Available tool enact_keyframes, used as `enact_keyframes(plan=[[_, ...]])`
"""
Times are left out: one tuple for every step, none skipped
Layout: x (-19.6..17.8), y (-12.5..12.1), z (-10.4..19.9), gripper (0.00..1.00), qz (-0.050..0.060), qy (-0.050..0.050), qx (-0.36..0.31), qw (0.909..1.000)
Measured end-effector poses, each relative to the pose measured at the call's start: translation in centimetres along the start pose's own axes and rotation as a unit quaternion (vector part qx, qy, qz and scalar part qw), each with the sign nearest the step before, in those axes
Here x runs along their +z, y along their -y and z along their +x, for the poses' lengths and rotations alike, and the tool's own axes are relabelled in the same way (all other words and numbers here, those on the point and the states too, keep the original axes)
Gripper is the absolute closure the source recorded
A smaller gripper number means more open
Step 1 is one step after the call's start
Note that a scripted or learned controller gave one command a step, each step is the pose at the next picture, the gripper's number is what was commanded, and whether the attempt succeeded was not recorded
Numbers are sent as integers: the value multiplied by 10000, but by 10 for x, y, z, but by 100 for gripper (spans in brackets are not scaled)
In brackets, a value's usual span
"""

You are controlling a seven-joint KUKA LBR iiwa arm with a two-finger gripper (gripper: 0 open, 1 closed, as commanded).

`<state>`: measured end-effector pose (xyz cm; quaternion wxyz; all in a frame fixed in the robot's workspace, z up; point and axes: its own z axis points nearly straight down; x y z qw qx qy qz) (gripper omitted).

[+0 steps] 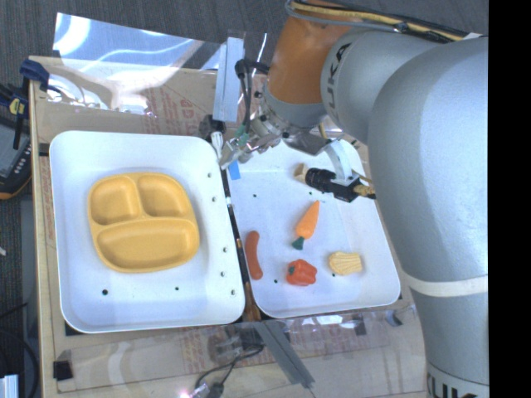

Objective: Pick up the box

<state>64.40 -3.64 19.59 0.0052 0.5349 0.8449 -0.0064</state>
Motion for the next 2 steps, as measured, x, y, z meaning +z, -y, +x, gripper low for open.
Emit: enact_keyframes(plan=[[-9,33,23,100,-91,50,-901,9959],[-56,19,-12,100,-35,-69,-1380,9904]])
